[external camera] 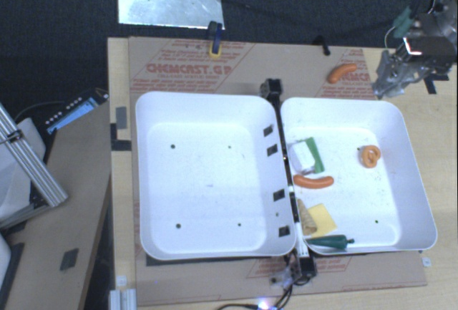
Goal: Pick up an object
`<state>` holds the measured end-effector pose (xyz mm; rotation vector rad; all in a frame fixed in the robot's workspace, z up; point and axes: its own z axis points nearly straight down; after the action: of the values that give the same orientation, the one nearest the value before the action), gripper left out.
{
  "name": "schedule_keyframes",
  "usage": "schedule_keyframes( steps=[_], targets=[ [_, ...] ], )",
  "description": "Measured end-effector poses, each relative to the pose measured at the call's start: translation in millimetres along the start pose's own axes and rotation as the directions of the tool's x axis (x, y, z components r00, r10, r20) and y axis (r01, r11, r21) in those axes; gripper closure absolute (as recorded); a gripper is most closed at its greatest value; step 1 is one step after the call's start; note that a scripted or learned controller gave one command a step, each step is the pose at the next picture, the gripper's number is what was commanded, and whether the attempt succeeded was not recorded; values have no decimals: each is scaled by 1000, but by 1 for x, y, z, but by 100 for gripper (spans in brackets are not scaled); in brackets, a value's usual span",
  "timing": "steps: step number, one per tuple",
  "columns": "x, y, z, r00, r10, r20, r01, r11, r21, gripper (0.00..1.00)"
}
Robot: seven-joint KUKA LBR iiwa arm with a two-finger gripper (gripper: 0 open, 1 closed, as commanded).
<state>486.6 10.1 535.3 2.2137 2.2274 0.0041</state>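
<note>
My gripper (pixel 391 84) hangs over the bench just beyond the far right corner of the right bin (pixel 401 158), apart from every object. Inside that bin lie a green and white block (pixel 306 155), a red sausage (pixel 313 182), an orange ring (pixel 369 156), a yellow slice (pixel 321 219) with a brown piece (pixel 304 214) beside it, and a dark green pepper (pixel 330 243) at the near wall. All but the ring are grouped toward the bin's left side.
An orange sausage (pixel 342 73) lies on the bench behind the right bin, left of the gripper. The left bin (pixel 143 158) stands alongside, joined by black clips (pixel 272 151). A yellow clamp (pixel 215 40) sits at the bench's far edge.
</note>
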Motion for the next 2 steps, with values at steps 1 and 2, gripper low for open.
schedule_keyframes(
  steps=[1,2],
  targets=[
    [-180,-3,0,1000,21,7,-21,1000,-1,100],
    [-155,-3,257,1000,5,-2,-5,1000,15,100]
  ],
)
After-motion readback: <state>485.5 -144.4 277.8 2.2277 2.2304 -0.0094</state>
